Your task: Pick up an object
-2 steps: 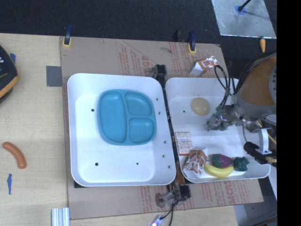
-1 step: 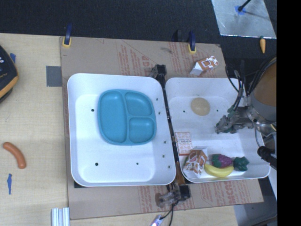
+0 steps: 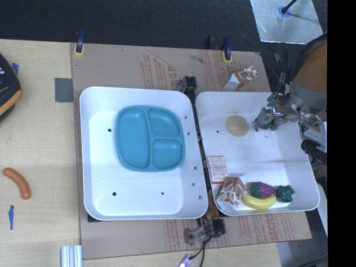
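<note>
My gripper (image 3: 263,121) hangs over the upper right part of the right bin (image 3: 267,152), reaching in from the right. A round tan cookie-like disc (image 3: 237,125) lies just left of it, apart from the fingers. Along the bin's front edge lie a small patterned packet (image 3: 230,191), a yellow banana (image 3: 258,202), a purple toy (image 3: 262,189) and a dark green toy (image 3: 285,193). A small red-and-white card (image 3: 216,166) rests near the bin's left wall. Nothing shows between the fingers.
The left bin (image 3: 97,154) holds a blue divided plate (image 3: 149,138). A torn packet (image 3: 242,77) lies on the cardboard behind the right bin. A toy sausage (image 3: 18,182) sits on the bench at far left. Clamps (image 3: 79,42) hold the cardboard.
</note>
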Controlling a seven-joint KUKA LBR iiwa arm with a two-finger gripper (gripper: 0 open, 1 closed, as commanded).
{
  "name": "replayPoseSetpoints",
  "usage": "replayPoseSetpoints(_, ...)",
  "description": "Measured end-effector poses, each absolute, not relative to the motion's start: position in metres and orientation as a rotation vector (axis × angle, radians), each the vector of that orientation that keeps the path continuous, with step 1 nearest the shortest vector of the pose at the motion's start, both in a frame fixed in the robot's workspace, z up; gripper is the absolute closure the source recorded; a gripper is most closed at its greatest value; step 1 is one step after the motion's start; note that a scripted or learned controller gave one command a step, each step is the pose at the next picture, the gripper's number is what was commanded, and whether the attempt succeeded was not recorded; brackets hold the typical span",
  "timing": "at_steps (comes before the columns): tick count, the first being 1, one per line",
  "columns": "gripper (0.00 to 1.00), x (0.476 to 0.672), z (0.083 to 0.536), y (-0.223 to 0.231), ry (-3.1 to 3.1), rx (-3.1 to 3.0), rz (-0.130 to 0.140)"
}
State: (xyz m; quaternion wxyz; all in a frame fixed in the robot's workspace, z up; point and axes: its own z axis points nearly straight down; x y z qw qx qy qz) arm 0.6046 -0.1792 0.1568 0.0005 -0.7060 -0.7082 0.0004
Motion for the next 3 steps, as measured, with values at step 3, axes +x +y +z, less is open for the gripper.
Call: replayPoseSetpoints(3, 1.0, 0.618, 0.12, -0.212, -2.223, -2.218, 0.002)
